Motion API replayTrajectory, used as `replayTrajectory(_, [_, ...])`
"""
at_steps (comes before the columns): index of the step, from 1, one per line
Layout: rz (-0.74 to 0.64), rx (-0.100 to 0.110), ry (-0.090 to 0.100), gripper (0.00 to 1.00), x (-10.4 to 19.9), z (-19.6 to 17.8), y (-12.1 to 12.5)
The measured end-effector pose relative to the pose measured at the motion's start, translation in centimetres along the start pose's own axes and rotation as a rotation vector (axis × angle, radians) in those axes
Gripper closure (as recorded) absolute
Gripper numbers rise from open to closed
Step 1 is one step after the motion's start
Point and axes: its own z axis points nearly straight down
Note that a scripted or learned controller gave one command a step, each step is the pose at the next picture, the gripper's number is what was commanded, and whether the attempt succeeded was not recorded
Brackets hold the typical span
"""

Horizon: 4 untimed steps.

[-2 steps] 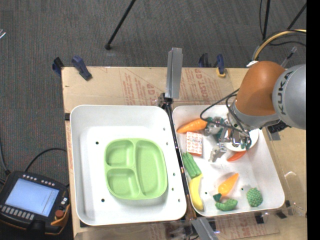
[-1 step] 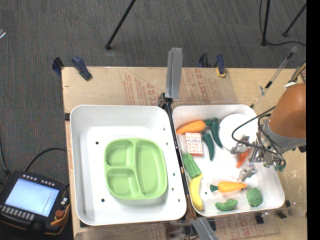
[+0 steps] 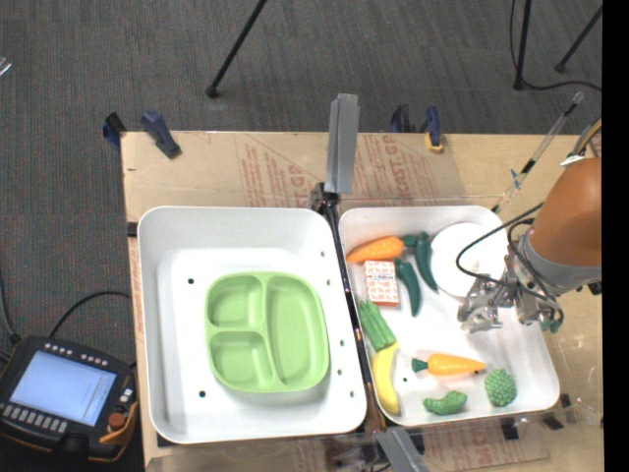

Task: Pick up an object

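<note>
**End effector low over right bin, finger state unreadable**

End effector point(image 3: 488, 308) sits inside the right bin point(image 3: 546, 362), right-centre, above bare white floor. Metal parts and cables clutter it; cannot tell if it's released, clenched or grasping anything. Nothing visibly in it.

Candidate objects, all in the right bin:
- toy carrot point(image 3: 450, 365) lying flat just below the end effector, nearest item
- green bumpy berry-like toy point(image 3: 500, 387) near the bottom right corner
- small green lumpy toy point(image 3: 445, 402) along the bottom edge, type unclear
- banana point(image 3: 384, 379) against the left wall, lower part
- green cucumber-like piece point(image 3: 375, 324) just above the banana, touching or nearly so
- small printed card box point(image 3: 381, 283), red and white, label not readable
- second carrot point(image 3: 374, 250) at upper left, larger, tilted
- two dark green pepper-like pieces point(image 3: 415, 268) between box and plate, overlapping; hard to separate
- white round plate point(image 3: 454, 254) at upper right, low contrast against the bin, its right part covered by the arm point(image 3: 575, 219) and cables

Left bin point(image 3: 157, 264) holds a green divided tray point(image 3: 266, 333), three compartments, sitting centre.

Surroundings: cardboard-covered worktop point(image 3: 246, 165), blue clamps point(image 3: 157, 134) on the back edge, grey upright post point(image 3: 342, 150) at the bins' junction, teach pendant point(image 3: 64, 386) at lower left on the floor, tripod legs point(image 3: 241, 37) behind.

Arm is cut off by the right frame edge; the orange band is blurred.
</note>
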Motion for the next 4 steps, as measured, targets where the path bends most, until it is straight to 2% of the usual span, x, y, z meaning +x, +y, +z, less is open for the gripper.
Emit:
replayTrajectory(1, [-0.001, -0.001, 0.001, 0.0, 0.0, 0.1, 0.1])
replayTrajectory(2, [0.075, -0.001, 0.005, 0.0, -0.2, 1.2, 3.8])
replayTrajectory(3, [0.105, 0.001, 0.003, 0.0, 5.3, 1.1, -0.5])
replayTrajectory(4, [-0.057, -0.001, 0.003, 0.0, -0.8, 1.1, 0.5])
